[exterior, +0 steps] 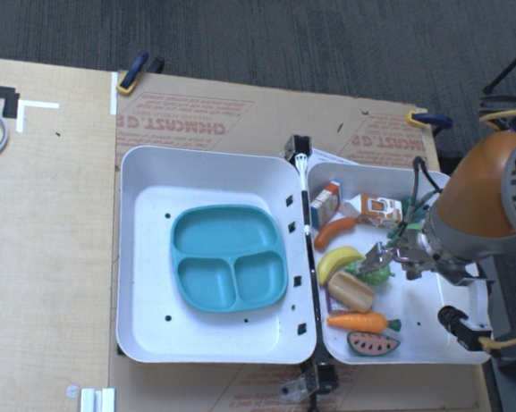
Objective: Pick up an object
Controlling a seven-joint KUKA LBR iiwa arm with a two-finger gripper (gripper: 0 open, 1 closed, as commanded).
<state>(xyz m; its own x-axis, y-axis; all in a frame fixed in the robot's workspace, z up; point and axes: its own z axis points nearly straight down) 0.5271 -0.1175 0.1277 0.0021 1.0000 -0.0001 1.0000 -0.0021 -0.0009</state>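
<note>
Claw (381, 258), jaws slightly parted and empty, poised over green toy (375, 274) beside banana (337, 262) in right bin (447, 352), near counter's right edge. Probably light, rigid plastic; grip across its middle.

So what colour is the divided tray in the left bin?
Teal blue tray, clearest in the camera view.

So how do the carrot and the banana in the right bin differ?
The carrot is orange with a green tip and lies roughly level across the view; the banana is yellow, curved, and lies at a slant. The carrot sits nearer the bin's front edge, beside the watermelon slice; the banana lies further back, below the sausage. Both are toy foods in the right bin.
</note>
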